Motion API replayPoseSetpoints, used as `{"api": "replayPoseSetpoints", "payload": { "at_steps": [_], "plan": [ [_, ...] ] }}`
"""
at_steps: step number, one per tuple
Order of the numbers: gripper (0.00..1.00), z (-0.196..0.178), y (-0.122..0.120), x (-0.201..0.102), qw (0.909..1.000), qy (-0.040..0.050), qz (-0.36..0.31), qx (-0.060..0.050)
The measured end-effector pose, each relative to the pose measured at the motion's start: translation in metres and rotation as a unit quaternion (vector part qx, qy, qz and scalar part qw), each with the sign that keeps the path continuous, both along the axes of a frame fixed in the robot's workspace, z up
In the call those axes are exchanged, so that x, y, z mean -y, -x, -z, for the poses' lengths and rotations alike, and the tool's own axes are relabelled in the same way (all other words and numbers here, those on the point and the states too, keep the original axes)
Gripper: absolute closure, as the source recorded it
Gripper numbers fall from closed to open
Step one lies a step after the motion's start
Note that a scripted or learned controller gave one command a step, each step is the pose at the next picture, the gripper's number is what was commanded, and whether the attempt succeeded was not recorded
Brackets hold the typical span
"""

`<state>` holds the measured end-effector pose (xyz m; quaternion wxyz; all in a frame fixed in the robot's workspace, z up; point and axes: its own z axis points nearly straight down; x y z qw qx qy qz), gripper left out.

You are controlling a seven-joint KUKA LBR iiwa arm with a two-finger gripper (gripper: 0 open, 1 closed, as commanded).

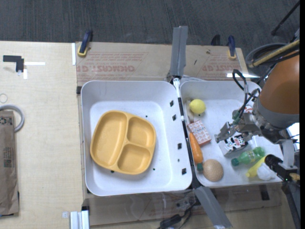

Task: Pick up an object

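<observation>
Nearest the camera, at the six o'clock edge of the right bin (217, 92), lies a tan egg-shaped object (213, 170). It is smooth and rounded, and I judge it light but inclined to roll or squirt out of a pinch, so I would close across its short middle. Just at its eleven o'clock an orange carrot-like piece (195, 149) lies along the bin's nine o'clock wall, probably light and stiff. It sits too tight against the wall for a finger on that side.

Toward four o'clock in the same bin are a green bottle-like thing (248, 156) and a yellow and white piece (259, 168), touching or nearly so. I cannot tell which overlaps which.

My gripper (233, 135) hangs near the bin's centre over a small white and black item (234, 143). Whether my fingers are spread or closed I cannot tell, and nothing shows as held. That item looks small and light. I would take it across its narrow sides.

Farther back, a small red and white box (199, 131) rests just beyond the carrot, flat-sided and easy to pinch. At twelve o'clock from it sits a yellow ball (197, 107), round and likely to roll.

In the left bin (95, 175) lies a yellow divided plate (123, 142), broad and shallow. I could take it only by its rim.
</observation>
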<state>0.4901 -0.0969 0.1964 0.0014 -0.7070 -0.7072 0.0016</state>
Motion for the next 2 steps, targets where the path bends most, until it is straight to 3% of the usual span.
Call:
{"api": "replayPoseSetpoints", "payload": {
  "at_steps": [1,2],
  "plan": [
    [0.00,0.092,-0.018,-0.002,0.9960,-0.0002,-0.089,0.002],
    [0.00,0.005,-0.052,-0.030,0.9951,0.0000,-0.099,0.002]
  ]
}}
